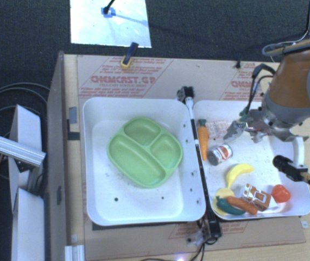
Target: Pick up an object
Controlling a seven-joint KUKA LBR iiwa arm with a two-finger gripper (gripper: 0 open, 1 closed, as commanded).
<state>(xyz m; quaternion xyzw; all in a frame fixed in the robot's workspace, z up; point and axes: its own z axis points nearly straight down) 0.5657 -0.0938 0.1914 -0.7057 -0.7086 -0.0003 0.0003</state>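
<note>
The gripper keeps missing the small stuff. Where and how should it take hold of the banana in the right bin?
Probably from straight above, jaws across the middle of the banana, squeezing its narrow width. It lies flat and curved on the bin floor with bare floor on both sides; its tapered ends offer less to grip.

Divided plate (145,151) in the left bin (97,208), carrot (202,138) along the right bin's (305,200) left wall, can (220,154) beside it, banana (237,173) nearer the front

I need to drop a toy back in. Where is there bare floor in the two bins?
Left bin: bare strips around the green divided plate, widest below it. Right bin: open floor between banana and tomato; crowded at the bottom-left corner and near the can.
</note>
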